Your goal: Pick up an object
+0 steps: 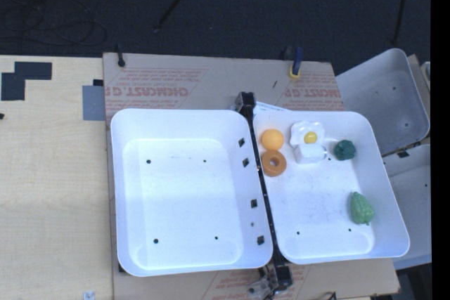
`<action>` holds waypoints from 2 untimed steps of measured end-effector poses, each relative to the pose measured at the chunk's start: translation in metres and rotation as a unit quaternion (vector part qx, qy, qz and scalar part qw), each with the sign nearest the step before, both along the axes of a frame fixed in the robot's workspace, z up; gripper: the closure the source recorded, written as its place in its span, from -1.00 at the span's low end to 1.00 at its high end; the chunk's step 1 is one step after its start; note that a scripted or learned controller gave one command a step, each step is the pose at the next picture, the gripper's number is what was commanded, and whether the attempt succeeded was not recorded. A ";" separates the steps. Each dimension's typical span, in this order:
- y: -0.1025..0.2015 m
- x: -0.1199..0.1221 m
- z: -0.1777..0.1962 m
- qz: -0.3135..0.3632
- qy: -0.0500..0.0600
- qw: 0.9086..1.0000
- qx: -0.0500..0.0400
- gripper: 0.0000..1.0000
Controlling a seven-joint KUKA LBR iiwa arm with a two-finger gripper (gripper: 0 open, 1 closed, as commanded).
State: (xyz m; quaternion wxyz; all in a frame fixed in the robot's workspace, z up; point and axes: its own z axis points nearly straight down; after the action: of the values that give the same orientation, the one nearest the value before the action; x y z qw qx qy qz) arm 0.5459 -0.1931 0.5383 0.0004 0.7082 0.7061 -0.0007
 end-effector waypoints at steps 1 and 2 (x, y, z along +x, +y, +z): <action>0.003 0.001 0.009 0.003 0.002 1.000 0.000 1.00; -0.014 -0.045 -0.080 0.000 0.006 1.000 0.003 1.00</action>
State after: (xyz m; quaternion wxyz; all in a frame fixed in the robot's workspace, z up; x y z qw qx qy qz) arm 0.5006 -0.2067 0.4583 -0.0056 0.7083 0.7058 -0.0031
